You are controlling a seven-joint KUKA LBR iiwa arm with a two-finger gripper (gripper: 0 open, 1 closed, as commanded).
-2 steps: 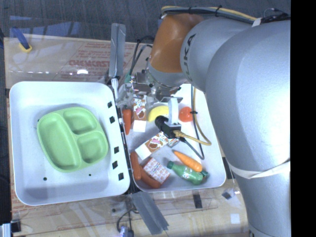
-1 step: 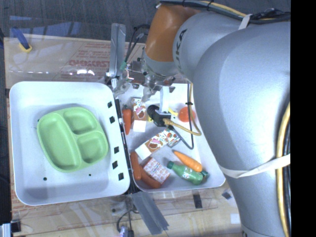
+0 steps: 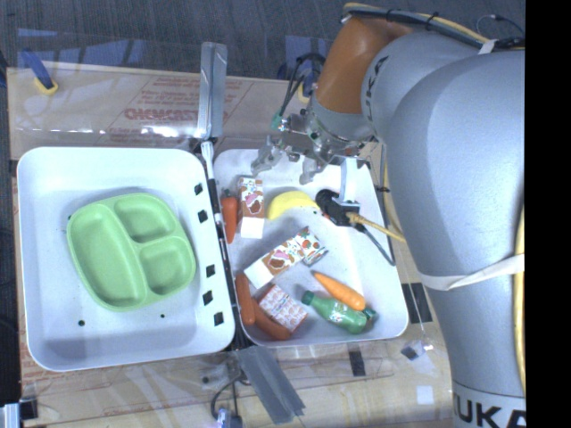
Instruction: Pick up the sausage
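Note:
The sausage [image 3: 246, 300], reddish brown, lies in the right bin [image 3: 391, 285] along its left wall near the front corner. Its front end runs under a small patterned packet [image 3: 283, 307]. My gripper [image 3: 287, 162] hangs over the far end of the same bin, well behind the sausage. Its two fingers [image 3: 265, 159] are spread apart with nothing between them. Just in front of the gripper rests a yellow banana-like fruit [image 3: 293, 203].
The right bin also holds an orange carrot [image 3: 230, 217] by the left wall, a second carrot [image 3: 339, 289], a green bottle [image 3: 340, 313] and two printed boxes [image 3: 287, 256] [image 3: 252, 196]. A green divided plate [image 3: 132, 250] sits in the left bin [image 3: 40, 185].

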